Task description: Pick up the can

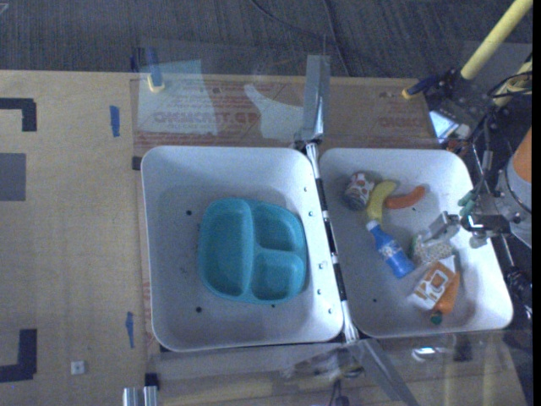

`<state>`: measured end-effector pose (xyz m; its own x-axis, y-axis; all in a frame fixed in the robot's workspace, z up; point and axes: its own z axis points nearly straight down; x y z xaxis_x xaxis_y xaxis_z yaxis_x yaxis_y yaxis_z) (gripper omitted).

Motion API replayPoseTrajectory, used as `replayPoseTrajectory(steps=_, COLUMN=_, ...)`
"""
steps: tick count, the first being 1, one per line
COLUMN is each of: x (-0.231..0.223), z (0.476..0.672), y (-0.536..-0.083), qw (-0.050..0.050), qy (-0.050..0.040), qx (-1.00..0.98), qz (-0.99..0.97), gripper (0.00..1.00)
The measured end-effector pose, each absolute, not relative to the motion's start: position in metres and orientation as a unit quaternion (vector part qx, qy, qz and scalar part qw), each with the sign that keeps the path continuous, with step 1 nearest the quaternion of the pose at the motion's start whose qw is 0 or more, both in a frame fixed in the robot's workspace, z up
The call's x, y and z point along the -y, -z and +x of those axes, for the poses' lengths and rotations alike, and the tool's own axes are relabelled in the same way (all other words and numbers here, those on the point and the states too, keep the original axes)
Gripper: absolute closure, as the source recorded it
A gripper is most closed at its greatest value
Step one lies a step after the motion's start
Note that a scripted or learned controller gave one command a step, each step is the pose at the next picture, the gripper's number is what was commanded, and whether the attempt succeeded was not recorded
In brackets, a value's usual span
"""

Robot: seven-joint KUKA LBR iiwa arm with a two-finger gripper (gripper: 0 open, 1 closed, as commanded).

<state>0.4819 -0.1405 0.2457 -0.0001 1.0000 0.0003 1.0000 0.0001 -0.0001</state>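
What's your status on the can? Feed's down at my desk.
Gripper low in right bin, nothing seen held. Can at bin's far left, untouched. Banana against it, blue bottle between gripper and can.

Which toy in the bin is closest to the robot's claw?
The small speckled can, just left of the gripper. The blue bottle, banana and carrot lie farther off.
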Motion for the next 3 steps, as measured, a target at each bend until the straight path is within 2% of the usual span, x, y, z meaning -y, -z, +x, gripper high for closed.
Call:
replayPoseTrajectory(steps=1, x=0.164, z=0.524, y=-0.216, qw=-0.001, qy=0.0005, qx=0.660, qz=-0.752, gripper=0.00)
replayPoseTrajectory(steps=2, x=0.180, z=0.537, y=-0.094, qw=-0.005, qy=0.0028, qx=0.672, qz=-0.741, gripper=0.00)
replayPoseTrajectory(steps=3, x=0.205, z=0.556, y=-0.089, qw=0.003, qy=0.0039, qx=0.698, qz=-0.716, gripper=0.00)
